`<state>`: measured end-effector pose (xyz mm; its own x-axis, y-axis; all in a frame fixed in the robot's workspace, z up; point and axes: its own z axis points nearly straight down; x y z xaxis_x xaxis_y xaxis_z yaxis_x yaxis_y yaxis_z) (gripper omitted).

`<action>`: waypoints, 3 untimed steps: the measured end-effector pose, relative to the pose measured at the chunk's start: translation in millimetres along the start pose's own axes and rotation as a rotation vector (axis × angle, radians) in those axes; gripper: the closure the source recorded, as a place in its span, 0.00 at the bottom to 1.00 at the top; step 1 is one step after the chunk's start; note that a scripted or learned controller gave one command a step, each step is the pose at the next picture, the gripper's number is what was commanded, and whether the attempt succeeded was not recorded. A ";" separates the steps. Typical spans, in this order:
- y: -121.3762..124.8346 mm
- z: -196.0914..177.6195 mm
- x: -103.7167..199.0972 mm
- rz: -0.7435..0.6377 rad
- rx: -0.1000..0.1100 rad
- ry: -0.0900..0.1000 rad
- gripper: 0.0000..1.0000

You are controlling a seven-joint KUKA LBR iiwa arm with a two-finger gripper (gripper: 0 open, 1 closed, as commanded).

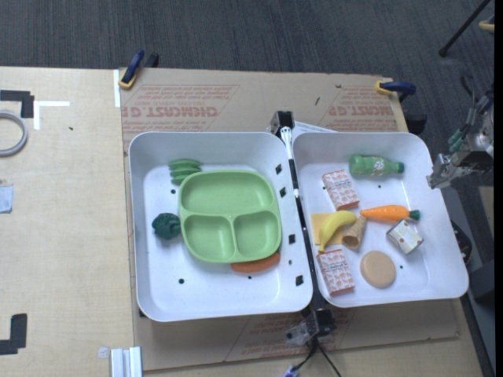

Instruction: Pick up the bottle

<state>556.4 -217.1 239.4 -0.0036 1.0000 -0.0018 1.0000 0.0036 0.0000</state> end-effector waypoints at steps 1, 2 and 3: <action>-56.6 -26.8 112.1 -0.076 0.001 0.001 1.00; -78.5 45.2 211.4 -0.195 0.002 0.001 1.00; -78.0 40.6 299.9 -0.215 0.001 0.001 1.00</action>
